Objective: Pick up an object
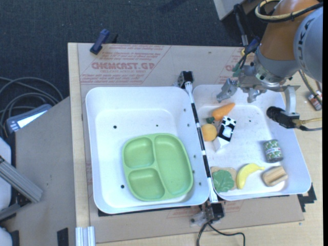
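Observation:
My gripper (239,93) hangs over the far edge of the right bin (294,137), its two fingers spread apart and open, with nothing between them. Just below it in the bin lies an orange carrot (224,110). Nearer the divider sit a small round orange fruit (208,132) and a black-and-white block (226,128). A green patterned can (273,150) stands on the right side. Along the near edge lie a yellow banana (247,172), a tan bread roll (273,176) and a green leafy piece (222,180).
The left bin (102,111) holds a green divided plate (155,165). A black clip (185,78) sits at the far end of the divider between the bins. A blue clip (99,41) lies on the board's far left corner. Cables trail at the right.

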